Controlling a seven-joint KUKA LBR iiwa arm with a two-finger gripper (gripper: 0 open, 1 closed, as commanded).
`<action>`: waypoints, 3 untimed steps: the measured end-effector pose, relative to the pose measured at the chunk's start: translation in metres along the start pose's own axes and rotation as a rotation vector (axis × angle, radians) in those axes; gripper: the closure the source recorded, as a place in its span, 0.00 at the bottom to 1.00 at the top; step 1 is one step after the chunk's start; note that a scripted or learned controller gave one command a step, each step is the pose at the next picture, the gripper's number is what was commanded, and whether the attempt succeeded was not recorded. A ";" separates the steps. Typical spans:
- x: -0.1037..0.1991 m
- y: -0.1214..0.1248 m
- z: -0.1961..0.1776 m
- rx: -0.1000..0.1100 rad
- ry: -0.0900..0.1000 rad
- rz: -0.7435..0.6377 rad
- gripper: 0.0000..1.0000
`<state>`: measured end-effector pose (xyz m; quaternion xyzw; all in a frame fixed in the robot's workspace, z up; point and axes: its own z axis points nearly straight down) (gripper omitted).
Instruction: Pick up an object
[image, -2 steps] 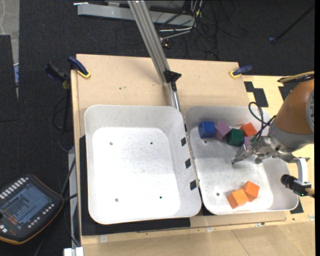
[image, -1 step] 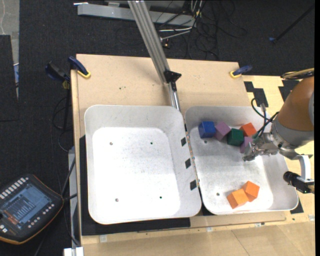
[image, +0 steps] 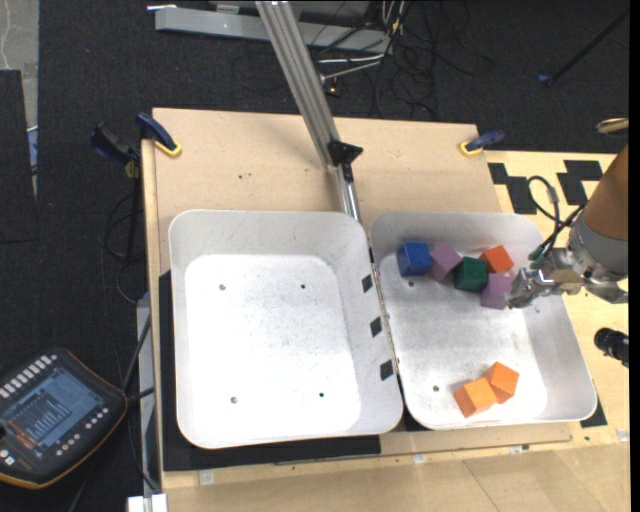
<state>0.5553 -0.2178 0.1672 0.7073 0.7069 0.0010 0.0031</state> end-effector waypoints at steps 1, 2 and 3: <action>-0.002 0.000 -0.064 -0.003 -0.001 -0.003 1.00; -0.002 0.001 -0.064 0.004 0.002 -0.003 1.00; 0.050 0.004 -0.058 0.006 0.004 -0.008 1.00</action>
